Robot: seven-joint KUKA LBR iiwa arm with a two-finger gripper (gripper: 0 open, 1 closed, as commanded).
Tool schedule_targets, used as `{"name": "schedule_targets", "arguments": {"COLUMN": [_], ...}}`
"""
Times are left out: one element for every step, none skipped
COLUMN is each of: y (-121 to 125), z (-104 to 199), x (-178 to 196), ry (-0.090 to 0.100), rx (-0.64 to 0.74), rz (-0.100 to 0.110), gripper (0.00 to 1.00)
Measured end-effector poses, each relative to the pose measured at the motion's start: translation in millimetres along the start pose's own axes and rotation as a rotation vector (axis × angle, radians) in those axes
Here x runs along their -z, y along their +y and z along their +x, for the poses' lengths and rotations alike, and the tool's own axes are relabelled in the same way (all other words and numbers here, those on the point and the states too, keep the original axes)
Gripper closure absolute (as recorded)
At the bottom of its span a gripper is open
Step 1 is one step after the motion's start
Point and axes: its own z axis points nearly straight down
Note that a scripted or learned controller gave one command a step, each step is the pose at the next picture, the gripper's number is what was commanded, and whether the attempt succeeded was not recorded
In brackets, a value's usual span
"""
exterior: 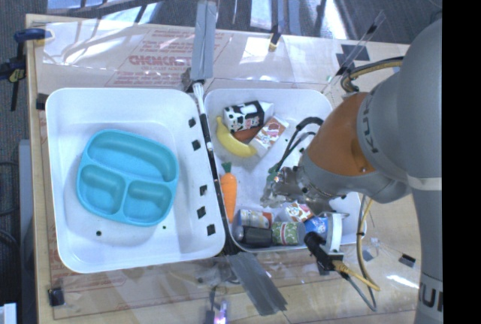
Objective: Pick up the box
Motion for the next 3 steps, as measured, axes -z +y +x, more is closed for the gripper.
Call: {"name": "schedule_targets", "arguments": {"y": [0.2,0.2,0.2], "z": [0.5,0.5,-6.7], "x": [0.1,0.1,-9.5], "ry": [0.000,0.000,0.003], "rx": [0.002,0.002,-0.050], "rz": [-0.001,-0.001,0.003], "gripper": [0.00,0.00,0.00]}}
